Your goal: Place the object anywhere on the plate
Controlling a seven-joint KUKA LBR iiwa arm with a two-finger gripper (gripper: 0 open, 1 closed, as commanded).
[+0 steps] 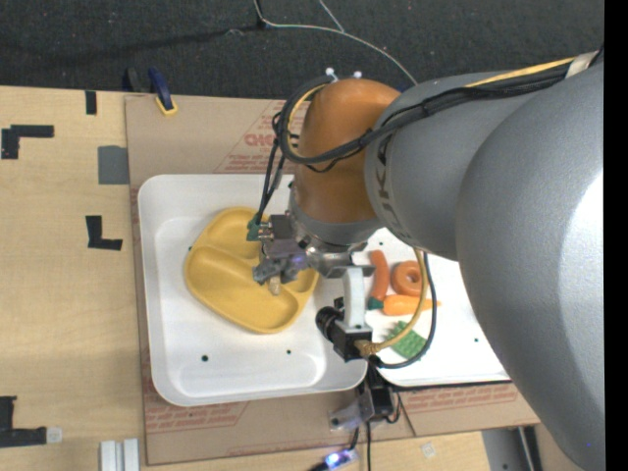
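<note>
I have the grey arm's fingers (278, 268) low over the right rim of the glossy yellow plastic plate (231, 278), a divided, shell-like dish in the left white bin (162, 263). I cannot tell whether they grip anything; the wrist hides them. The object is probably among the orange carrot-shaped toys (392, 287) in the right bin. I'd release only above the plate's shallow well, since its smooth, sloped rim could shed a rounded piece.
</note>
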